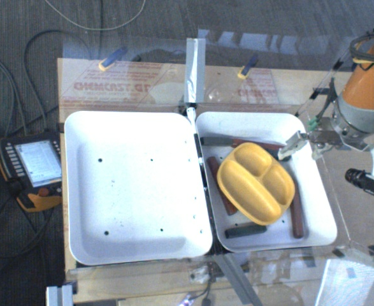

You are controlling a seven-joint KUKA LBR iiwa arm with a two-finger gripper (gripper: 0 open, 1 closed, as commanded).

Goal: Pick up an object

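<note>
**Arm parked over the right bin's far corner**

You've got the gripper (299,144) sitting above the right white bin (320,225), near its far right corner. Can't tell how the fingers stand. The yellow two-compartment plastic dish (255,182) lies in that bin, tilted across some dark brown sticks (297,214).

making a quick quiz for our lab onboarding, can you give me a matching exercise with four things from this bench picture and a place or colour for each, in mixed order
Things:
1. yellow two-compartment plastic dish
2. shallow white left bin
3. handheld control pendant with a screen
4. brown rod

Places or states:
A. on the floor, off the bench's left side
B. along the right bin's right wall, partly under the dish
C. holds no loose objects
D. lying tilted on top of other things in the right bin

Pairs: 1-D, 2-C, 3-A, 4-B
</note>
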